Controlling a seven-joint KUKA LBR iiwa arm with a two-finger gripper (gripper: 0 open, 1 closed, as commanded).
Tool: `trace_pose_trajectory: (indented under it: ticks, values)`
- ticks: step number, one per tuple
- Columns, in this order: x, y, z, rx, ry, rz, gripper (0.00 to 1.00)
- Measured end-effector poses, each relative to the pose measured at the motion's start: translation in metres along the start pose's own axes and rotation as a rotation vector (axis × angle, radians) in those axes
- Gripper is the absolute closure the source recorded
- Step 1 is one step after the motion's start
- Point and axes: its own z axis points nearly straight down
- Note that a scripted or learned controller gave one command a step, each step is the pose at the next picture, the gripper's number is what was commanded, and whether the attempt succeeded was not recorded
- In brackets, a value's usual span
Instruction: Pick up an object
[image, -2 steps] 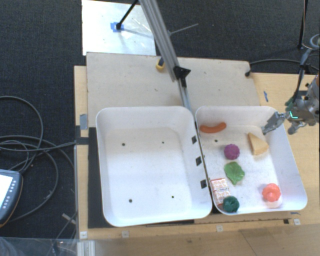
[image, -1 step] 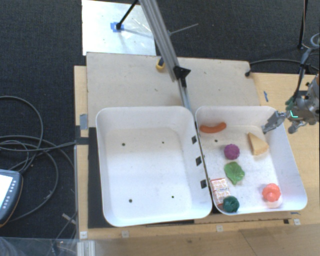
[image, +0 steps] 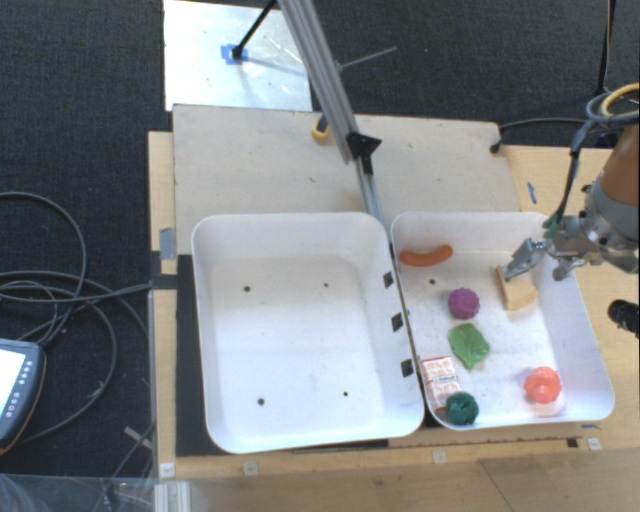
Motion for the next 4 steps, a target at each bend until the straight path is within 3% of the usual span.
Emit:
trace_pose_trajectory:
  ticks: [2, 3, 4]
  values:
    - [0.002, -0.001, 0.106, 0.0, 0.0, 0.003, 0.0]
    - [0.001, 0.0, 0.092, -0.006, -0.002, 0.003, 1.0]
    - [0.009, 0.001, 0.032, -0.01, -0.003, -0.002, 1.0]
